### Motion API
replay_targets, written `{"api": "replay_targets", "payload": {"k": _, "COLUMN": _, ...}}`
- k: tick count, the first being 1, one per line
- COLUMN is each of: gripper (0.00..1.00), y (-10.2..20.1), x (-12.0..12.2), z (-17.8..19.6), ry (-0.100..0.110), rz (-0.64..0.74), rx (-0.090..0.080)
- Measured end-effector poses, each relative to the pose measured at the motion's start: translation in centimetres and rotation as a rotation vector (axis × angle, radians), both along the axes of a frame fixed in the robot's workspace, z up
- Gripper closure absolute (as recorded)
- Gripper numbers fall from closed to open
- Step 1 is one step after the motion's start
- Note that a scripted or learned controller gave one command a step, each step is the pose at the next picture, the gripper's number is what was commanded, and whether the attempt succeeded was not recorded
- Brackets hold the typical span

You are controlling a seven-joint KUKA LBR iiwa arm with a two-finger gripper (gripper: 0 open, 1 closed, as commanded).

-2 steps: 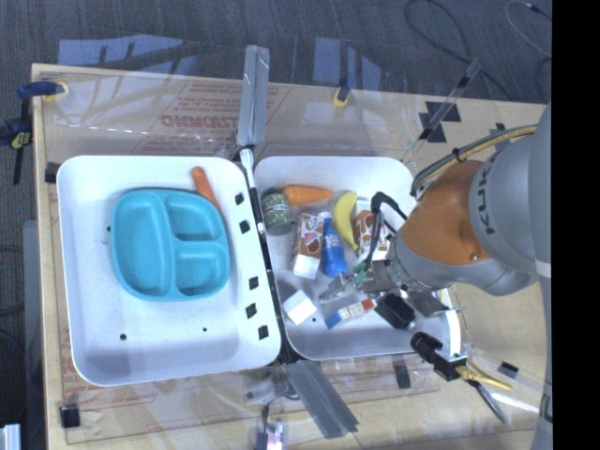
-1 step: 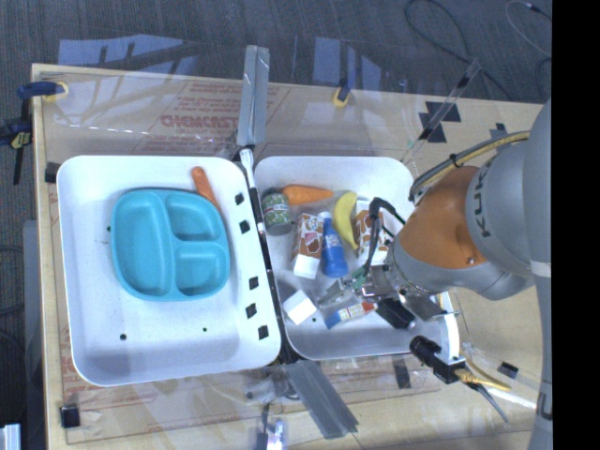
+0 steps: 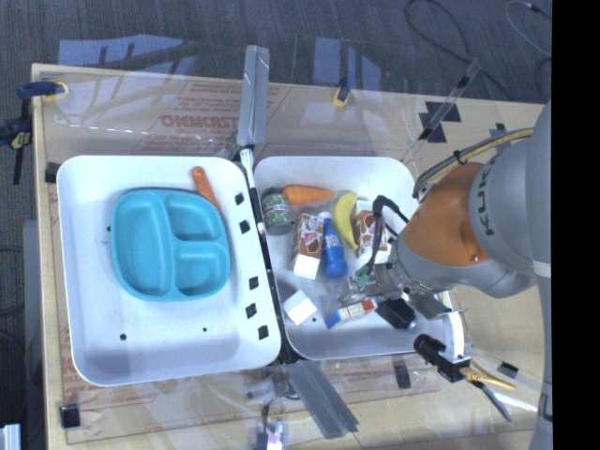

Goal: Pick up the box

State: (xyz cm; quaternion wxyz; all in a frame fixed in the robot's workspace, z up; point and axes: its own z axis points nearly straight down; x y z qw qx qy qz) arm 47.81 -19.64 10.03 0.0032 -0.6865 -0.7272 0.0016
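Observation:
A brown and red carton box (image 3: 308, 232) lies in the right bin (image 3: 323, 347), left of a blue bottle (image 3: 334, 255). A small white box (image 3: 298, 306) and a flat red, white and blue box (image 3: 352, 312) lie nearer the bin's front. My gripper (image 3: 373, 284) is low in the right bin, just above and to the right of the flat box and right of the blue bottle. The grey arm with its orange band (image 3: 439, 234) covers the bin's right side and hides the gripper's tips.
The right bin also holds a carrot (image 3: 307, 195), a banana (image 3: 346, 217), a green can (image 3: 277, 211) and a white cube (image 3: 306, 266). The left bin (image 3: 84, 326) holds a blue divided tray (image 3: 172, 244) and a second carrot (image 3: 203, 185). A ridge (image 3: 255, 279) divides the bins.

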Motion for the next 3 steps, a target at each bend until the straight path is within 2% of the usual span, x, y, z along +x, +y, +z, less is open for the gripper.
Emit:
{"api": "replay_targets", "payload": {"k": 1, "gripper": 0.0, "y": 0.0, "x": 0.0, "z": 0.0, "ry": 0.0, "rz": 0.001, "rx": 0.0}}
{"api": "replay_targets", "payload": {"k": 2, "gripper": 0.0, "y": 1.4, "x": 1.6, "z": 9.0, "ry": -0.005, "rz": 0.227, "rx": 0.0}}
{"api": "replay_targets", "payload": {"k": 3, "gripper": 0.0, "y": -0.9, "x": 0.7, "z": -0.1, "ry": 0.001, "rz": 0.019, "rx": 0.001}}
